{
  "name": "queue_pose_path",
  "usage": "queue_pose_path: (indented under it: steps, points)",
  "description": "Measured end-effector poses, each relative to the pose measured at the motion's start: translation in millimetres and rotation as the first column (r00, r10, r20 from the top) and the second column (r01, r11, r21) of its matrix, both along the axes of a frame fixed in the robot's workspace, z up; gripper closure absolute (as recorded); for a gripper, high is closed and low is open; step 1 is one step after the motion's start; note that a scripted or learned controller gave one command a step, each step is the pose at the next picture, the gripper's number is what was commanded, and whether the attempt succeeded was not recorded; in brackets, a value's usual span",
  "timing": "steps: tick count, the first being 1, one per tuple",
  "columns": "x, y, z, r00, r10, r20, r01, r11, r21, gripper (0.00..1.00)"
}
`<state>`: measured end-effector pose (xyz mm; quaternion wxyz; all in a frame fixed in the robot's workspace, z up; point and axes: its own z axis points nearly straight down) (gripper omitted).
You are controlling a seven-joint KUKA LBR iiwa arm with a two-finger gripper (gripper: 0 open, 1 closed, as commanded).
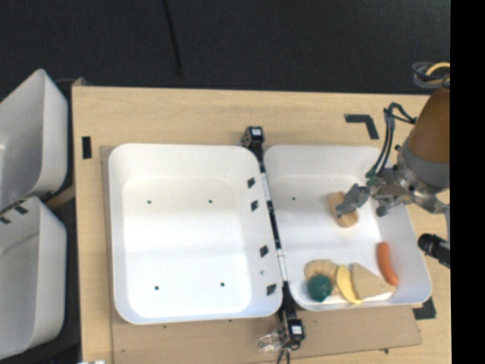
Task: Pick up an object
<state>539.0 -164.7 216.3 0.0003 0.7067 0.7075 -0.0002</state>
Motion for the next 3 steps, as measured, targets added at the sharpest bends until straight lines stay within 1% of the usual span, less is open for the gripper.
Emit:
queue_pose_path:
  steps: [1, 2, 3]
  points:
    - [69, -67, 33, 1.000, -0.002, 0.009, 0.002, 1.000, -0.005, 0.00]
    - [12, -20, -100, 1.000, -0.002, -0.014, 0.002, 1.000, 0.006, 0.00]
    - [-52, -52, -116, 1.000, -0.002, -0.003, 0.002, 1.000, 0.007, 0.00]
